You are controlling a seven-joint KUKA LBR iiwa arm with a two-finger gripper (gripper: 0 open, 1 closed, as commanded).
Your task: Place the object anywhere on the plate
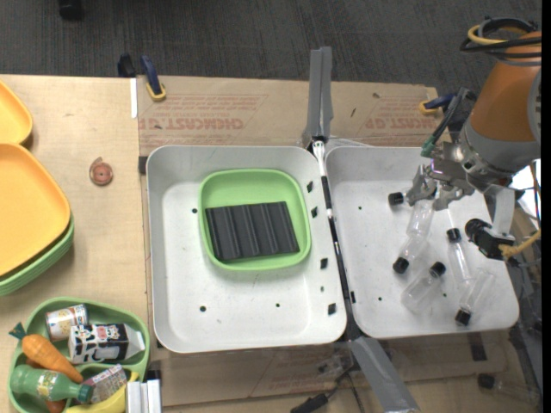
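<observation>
A green square plate [255,180] sits in the left bin [172,256], with a dark grey ridged slab [253,231] lying flat on it. Several clear plastic bottles with black caps lie in the right bin [366,231]: one slanted [415,231], one near the middle [422,289], one at the front right [473,299]. My gripper [433,189] hangs over the back right of that bin, right beside a bottle whose black cap [395,199] points left. I cannot make out whether it touches that bottle.
The arm's orange band [504,101] and a cable loop rise at the right edge. On the bench to the left are stacked yellow and green plates [30,213] and a green bowl of toy food [77,351]. A metal divider [320,93] runs between the bins.
</observation>
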